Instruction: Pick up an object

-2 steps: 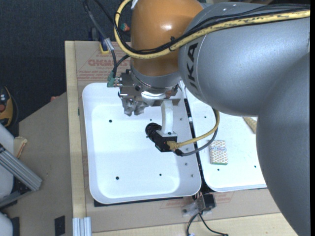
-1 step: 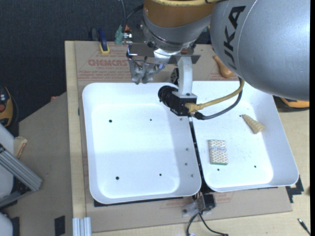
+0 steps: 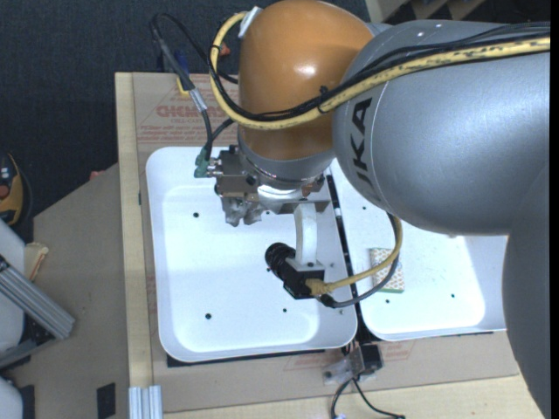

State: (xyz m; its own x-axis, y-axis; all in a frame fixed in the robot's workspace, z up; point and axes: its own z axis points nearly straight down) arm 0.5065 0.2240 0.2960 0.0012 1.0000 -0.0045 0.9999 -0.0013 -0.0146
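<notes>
A small tan, dotted object with a green edge lies in the right bin, near its left wall, partly hidden behind a yellow cable. My gripper hangs under the orange wrist band over the back right part of the left bin. It stands to the left of the tan object and apart from it. A black fitting with the cable plugged into it sits just below the gripper body. The arm hides the back of both bins.
The grey arm covers the upper right of the view. The divider between the bins runs just right of the gripper. A brown board lies under the bins. Metal rails stand off to the left.
</notes>
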